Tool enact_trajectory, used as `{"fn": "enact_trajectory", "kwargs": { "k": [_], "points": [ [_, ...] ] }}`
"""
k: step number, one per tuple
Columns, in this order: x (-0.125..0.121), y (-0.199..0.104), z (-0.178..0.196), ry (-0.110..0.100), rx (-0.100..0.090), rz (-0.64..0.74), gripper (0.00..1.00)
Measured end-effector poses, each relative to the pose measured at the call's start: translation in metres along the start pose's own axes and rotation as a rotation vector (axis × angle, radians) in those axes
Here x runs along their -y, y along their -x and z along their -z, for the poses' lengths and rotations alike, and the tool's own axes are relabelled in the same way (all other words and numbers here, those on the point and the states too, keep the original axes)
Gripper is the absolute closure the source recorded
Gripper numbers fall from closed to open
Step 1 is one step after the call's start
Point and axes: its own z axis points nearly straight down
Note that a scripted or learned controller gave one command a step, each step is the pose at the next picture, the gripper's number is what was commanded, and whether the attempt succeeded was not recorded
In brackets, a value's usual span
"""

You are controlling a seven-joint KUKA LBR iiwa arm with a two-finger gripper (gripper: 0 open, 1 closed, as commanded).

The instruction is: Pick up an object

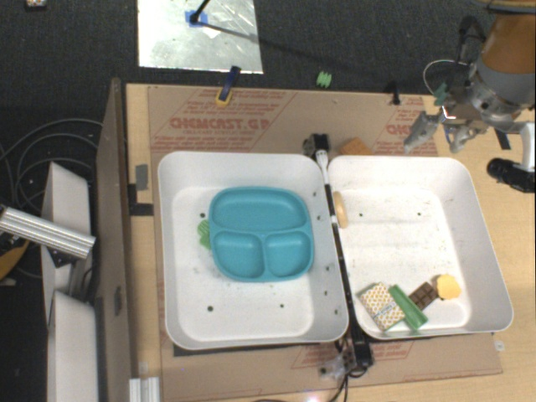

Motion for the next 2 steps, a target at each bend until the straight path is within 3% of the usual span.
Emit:
{"fn": "enact_trajectory", "kwargs": {
  "k": [1, 2],
  "points": [
    [-0.001, 0.000, 0.012, 0.004, 0.000, 0.004, 1.00],
    [-0.017, -0.089, -0.080, -0.007, -0.005, 0.009, 1.00]
  ]
}}
